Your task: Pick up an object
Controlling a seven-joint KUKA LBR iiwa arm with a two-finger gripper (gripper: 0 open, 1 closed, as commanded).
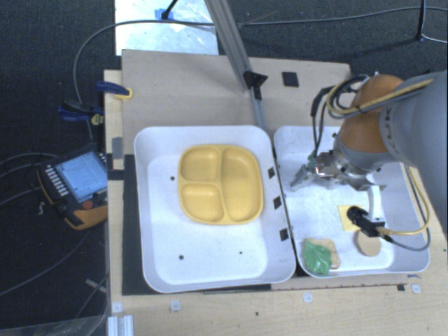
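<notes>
A green-and-tan sandwich-like toy (320, 255) lies at the near edge of the right bin (308, 208), beside a yellow square piece (346, 217) and a tan round piece (367, 243). The pincer (308, 176) hangs well apart over bare floor, its spread impossible to tell; descending here risks closing on nothing. A yellow divided plate (220, 184) sits in the left bin (157, 201).

no readable text, labels, brands or numbers anywhere in view
</notes>
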